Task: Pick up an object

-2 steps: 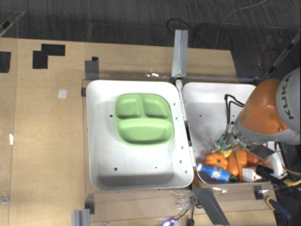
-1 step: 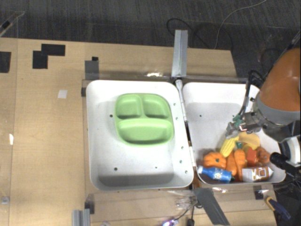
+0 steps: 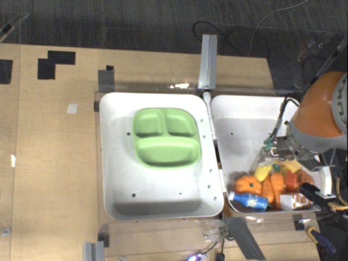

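Observation:
A heap of toy food lies in the near right corner of the right bin [image 3: 239, 124]: an orange pumpkin [image 3: 248, 185], a yellow corn cob [image 3: 263, 172], a carrot [image 3: 276, 185], a red piece [image 3: 292, 182], a blue bottle [image 3: 252, 202] and a brown-and-white bottle [image 3: 295, 202]. My gripper [image 3: 275, 155] hangs low over the heap's far edge, just above the corn and a yellow piece [image 3: 292, 167]. The arm's grey and orange wrist [image 3: 322, 116] covers the bin's right side.
The left bin [image 3: 117, 162] holds a green divided plate [image 3: 166, 136] in its far half. A metal post [image 3: 208, 61] stands behind the wall between the bins. Cables and dark fittings sit at the bench's right edge.

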